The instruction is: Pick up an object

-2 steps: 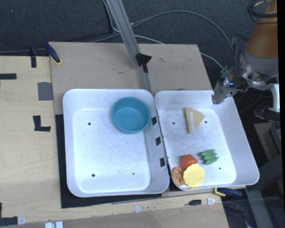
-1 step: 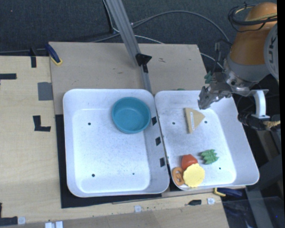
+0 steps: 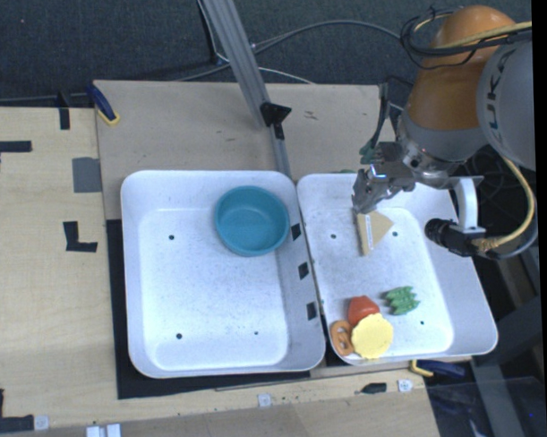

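My gripper (image 3: 370, 199) hangs over the back of the right bin (image 3: 457, 332), just above a tan wedge-shaped block (image 3: 372, 230) that lies right under its tips. Near the right bin's front edge lie a red piece (image 3: 362, 307), a yellow round piece (image 3: 373, 336), a small orange piece (image 3: 339, 337) and a green leafy piece (image 3: 401, 299). A blue bowl (image 3: 250, 220) sits at the back of the left bin (image 3: 162, 351).
A grey metal pole (image 3: 247, 71) slants down from the top to the gap between the bins. Black cables (image 3: 489, 241) hang beside the right bin's right wall. The bench (image 3: 42, 266) extends to the left with black tape marks.
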You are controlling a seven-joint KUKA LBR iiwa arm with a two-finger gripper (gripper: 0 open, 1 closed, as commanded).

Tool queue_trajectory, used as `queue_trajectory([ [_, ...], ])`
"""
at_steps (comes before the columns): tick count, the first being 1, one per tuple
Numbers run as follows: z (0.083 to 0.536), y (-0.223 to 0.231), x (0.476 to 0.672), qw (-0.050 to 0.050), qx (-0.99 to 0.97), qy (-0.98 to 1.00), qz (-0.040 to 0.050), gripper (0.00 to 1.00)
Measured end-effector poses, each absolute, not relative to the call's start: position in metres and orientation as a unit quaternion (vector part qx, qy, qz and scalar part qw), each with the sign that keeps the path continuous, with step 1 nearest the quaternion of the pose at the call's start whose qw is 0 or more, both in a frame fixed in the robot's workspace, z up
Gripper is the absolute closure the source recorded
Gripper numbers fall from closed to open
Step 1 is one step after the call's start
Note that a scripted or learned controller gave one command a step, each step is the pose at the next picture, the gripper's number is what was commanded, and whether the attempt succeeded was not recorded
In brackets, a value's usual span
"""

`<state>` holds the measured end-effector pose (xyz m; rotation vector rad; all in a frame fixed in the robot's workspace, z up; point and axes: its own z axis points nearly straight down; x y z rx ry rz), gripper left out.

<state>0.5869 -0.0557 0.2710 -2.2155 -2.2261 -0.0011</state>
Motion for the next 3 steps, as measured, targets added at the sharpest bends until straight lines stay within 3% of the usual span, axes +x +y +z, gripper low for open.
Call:
queue_trajectory([
  [1,0.27,-0.001,0.575,0.001,-0.705,-0.709,-0.0001,1.0],
  [3,0.246,0.099,0.582,0.001,-0.706,-0.709,0.0005,1.0],
])
